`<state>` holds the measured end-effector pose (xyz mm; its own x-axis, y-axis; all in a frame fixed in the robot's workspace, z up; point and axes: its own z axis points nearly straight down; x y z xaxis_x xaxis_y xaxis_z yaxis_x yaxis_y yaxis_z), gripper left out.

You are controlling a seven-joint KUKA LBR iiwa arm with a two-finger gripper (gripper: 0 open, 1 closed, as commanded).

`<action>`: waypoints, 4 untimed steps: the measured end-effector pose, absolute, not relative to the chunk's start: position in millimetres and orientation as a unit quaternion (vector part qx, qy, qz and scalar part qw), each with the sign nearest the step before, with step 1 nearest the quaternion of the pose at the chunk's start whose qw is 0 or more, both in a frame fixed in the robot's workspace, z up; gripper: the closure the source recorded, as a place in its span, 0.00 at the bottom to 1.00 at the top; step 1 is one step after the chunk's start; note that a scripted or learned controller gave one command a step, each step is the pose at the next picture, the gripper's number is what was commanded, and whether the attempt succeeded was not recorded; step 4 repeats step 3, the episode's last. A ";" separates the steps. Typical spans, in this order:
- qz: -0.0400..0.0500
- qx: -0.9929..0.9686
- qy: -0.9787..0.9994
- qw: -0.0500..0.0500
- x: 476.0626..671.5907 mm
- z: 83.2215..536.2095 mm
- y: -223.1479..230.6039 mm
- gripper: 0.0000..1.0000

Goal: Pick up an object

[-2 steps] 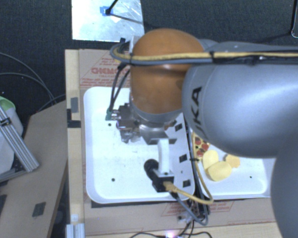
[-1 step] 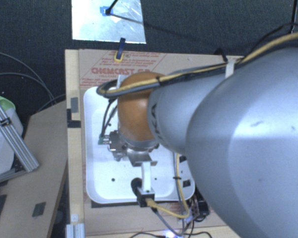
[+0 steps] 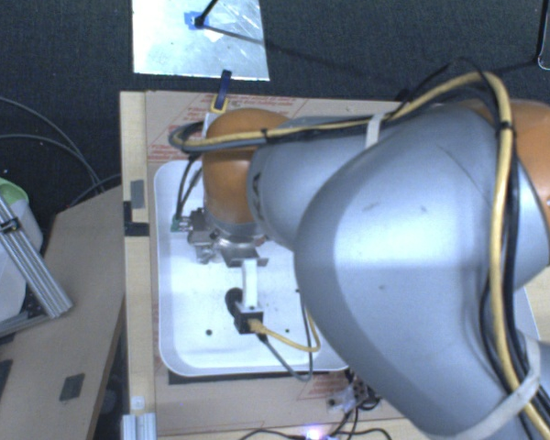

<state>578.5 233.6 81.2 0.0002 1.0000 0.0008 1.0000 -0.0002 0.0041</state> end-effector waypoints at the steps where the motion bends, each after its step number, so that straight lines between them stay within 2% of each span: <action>1: -0.002 0.706 0.708 -0.002 482.3 126.9 230.1 1.00; 2: 0.001 0.708 0.706 0.002 536.5 135.6 200.0 1.00; 3: 0.004 0.705 0.709 0.002 629.5 83.6 236.3 1.00; 4: 0.004 0.705 0.709 0.002 629.5 83.6 236.3 1.00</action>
